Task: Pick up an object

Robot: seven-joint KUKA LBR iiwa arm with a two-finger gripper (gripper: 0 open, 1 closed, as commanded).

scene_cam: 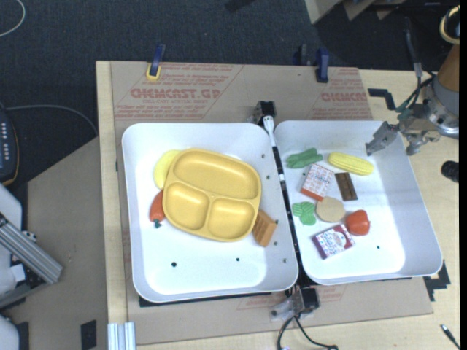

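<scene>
- The left bin [139, 195] holds a yellow divided plate [210, 194] at its middle; a yellow piece [163, 168] peeks out at the plate's upper left, a red-orange piece [157, 208] lies against its left edge, and a brown block [264, 229] touches its lower right corner.
- The lower part of the left bin, below the plate, is bare white floor.
- The right bin [408, 195] carries the loose things, all crowded in its left half: a green piece [303, 157] at the top, a corn cob [351, 164] just right of it, a red-and-white packet [317, 181] and a brown bar [346, 187] below.
- Lower lie a small green piece [304, 211], a tan disc [330, 210], a red tomato-like piece [357, 222] and a dark red packet [333, 240].
- The gripper [398, 138] sits over the right bin's upper right corner; its fingers are spread, with nothing between them.
- The corn cob is the nearest thing, down and to the left of the fingers, apart from them.
- The right half of that bin is bare, with open room along its right wall.
- The table [219, 93] shows brown board beyond the bins.
</scene>
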